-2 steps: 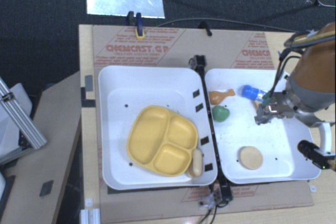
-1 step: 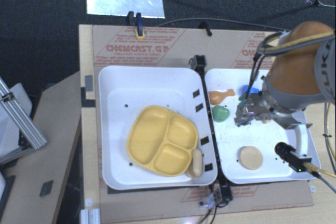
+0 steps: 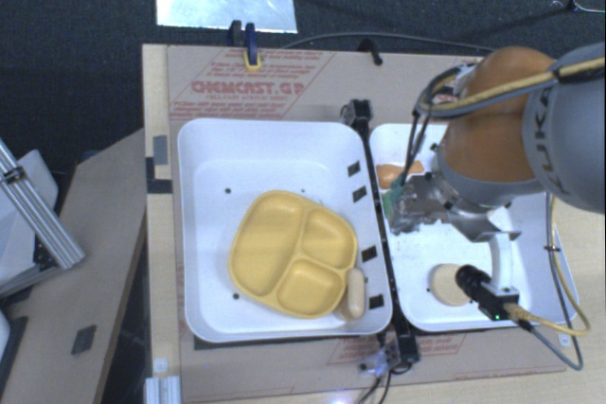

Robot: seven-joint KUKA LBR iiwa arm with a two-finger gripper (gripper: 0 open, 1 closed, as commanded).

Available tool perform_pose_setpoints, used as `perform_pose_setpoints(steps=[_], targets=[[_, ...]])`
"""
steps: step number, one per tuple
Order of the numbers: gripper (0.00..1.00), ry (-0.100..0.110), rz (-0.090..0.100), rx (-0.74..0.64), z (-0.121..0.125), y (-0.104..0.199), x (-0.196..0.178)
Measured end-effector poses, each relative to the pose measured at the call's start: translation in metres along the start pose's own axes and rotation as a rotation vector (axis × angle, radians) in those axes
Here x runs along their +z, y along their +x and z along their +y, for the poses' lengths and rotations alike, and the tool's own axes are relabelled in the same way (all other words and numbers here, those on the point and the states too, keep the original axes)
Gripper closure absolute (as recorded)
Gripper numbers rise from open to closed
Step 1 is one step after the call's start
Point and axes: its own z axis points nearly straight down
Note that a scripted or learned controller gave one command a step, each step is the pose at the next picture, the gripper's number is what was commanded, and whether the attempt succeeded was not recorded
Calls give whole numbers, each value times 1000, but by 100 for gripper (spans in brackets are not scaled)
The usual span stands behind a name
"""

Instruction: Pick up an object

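Looking down at a slant on a tabletop [image 3: 161, 90] with two shallow white bins side by side. The left bin [image 3: 213, 156] holds a yellow divided tray [image 3: 294, 251] lying flat near its middle, and a small beige oblong piece [image 3: 355, 293] rests touching the tray's lower right corner, by the bin's right wall. A grey arm with an orange band [image 3: 502, 123] reaches in from the right, over the right bin [image 3: 417, 312]. Its end effector [image 3: 405, 203] hangs low near that bin's left wall; whether it is wide or narrow cannot be told. An orange object [image 3: 388, 174] lies just beside it, toward the bin's far end, partly hidden. A round cream disc [image 3: 445, 284] lies nearer the front, apart from the end effector.
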Motion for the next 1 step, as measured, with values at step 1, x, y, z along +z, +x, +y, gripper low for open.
perform_pose_setpoints(steps=[1], targets=[[100, 0, 0, -1, 16, 54, 2]])
